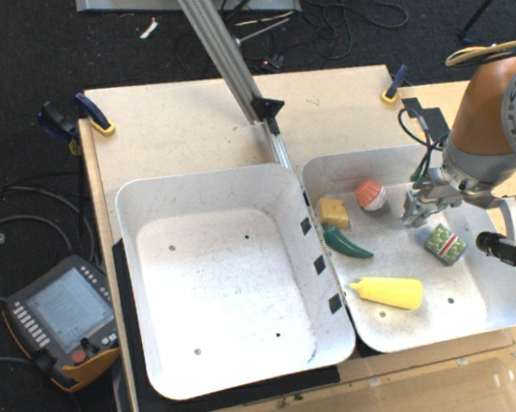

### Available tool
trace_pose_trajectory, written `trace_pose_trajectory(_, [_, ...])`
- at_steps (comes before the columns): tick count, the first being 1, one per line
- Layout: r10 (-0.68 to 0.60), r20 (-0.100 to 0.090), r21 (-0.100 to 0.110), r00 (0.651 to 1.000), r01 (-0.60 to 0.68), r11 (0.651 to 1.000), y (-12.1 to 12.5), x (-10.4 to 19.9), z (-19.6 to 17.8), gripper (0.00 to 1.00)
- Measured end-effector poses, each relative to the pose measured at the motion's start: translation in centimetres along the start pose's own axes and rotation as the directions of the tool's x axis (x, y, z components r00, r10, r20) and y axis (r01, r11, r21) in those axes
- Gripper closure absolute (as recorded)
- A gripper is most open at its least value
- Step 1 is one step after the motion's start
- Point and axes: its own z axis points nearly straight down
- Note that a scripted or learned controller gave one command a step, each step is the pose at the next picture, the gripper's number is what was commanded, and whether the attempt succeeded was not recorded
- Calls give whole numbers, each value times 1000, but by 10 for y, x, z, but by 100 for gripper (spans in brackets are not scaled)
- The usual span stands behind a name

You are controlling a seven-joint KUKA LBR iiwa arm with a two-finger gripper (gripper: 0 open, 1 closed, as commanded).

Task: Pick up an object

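Note:
The right bin point(498, 310) holds several small objects. A yellow banana-like piece point(388, 292) lies near its front. A green pepper shape point(346, 242) lies by the left wall, with a tan block point(333, 211) just behind it. A red and white ball point(371, 196) sits further back. A green patterned can point(444, 244) lies tilted at the right. My gripper point(416, 212) hangs low over the bin, just left of and behind the can, between it and the ball. I see nothing between its fingers.
The left bin point(136, 207) stands beside the right one, with a dark divider strip between them. A slanted metal pole point(223, 49) rises from the back of the bench. Yellow clamps point(99, 125) mark the back corners.

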Motion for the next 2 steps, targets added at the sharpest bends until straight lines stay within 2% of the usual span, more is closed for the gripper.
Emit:
trace_pose_trajectory(1, [-3,2,-6,1000,3,1000,7,0,-63,100])
trace_pose_trajectory(2, [-3,2,-5,1000,3,1000,5,-3,-107,100])
